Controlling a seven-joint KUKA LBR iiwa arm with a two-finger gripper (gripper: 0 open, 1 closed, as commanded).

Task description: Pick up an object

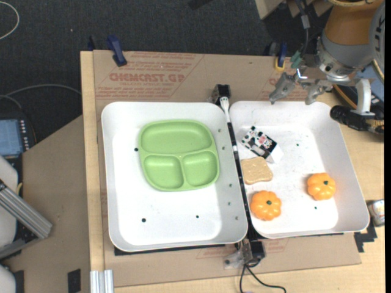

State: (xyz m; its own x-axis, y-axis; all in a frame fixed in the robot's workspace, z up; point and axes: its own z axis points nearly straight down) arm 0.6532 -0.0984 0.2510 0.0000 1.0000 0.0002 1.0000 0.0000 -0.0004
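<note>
Camera view is taken up first by the worktop [183, 66], a brown board with red lettering on which two shallow white bins are set side by side, touching along their inner rims. The left bin [122, 218] is occupied by a green divided plate [178, 155], which is laid flat toward the far half, with one long compartment at the back and two smaller ones at the front. The right bin [348, 163] is seen to carry four small things. The arm [349, 23] is seen reaching in at the upper right, grey with an orange band, and the hand [300, 89] is held above the far rim of the right bin, its two fingers spread apart with nothing seen between them. A slice of toast [256, 171] is laid flat near the left wall of the right bin. A black-and-white patterned packet [259, 143] is placed just behind the toast. One small orange pumpkin [266, 204] is set just in front of the toast, and a second pumpkin [321, 186] is set toward the right side, well apart from the first. All four things are well apart from the hand.
</note>
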